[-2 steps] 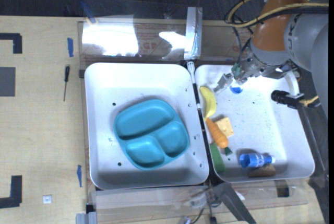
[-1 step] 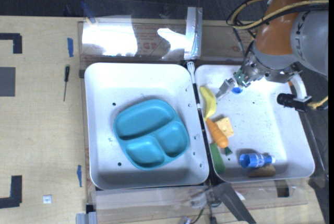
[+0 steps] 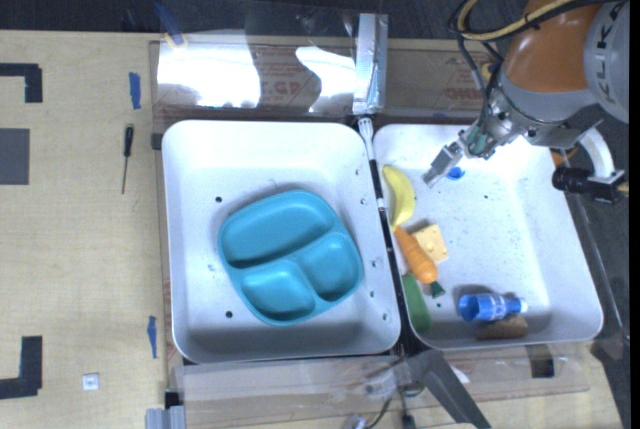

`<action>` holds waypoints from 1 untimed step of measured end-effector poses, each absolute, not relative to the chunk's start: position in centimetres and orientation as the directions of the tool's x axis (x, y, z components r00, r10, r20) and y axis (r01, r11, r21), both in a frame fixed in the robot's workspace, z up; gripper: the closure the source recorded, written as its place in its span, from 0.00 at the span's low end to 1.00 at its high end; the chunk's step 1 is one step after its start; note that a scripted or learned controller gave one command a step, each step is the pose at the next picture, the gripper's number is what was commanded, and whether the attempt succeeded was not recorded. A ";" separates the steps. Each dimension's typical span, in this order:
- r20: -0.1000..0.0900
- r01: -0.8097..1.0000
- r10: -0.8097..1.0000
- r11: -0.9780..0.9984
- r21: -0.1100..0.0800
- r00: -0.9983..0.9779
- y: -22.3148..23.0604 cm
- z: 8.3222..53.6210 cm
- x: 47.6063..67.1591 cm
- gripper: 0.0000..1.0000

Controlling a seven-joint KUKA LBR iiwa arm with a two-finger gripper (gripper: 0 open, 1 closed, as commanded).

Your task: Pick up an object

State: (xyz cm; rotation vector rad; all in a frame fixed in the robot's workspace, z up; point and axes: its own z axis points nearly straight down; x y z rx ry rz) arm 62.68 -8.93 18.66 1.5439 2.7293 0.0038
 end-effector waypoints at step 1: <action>-0.005 0.858 0.858 0.514 0.006 -0.514 -8.9 19.5 62.8 1.00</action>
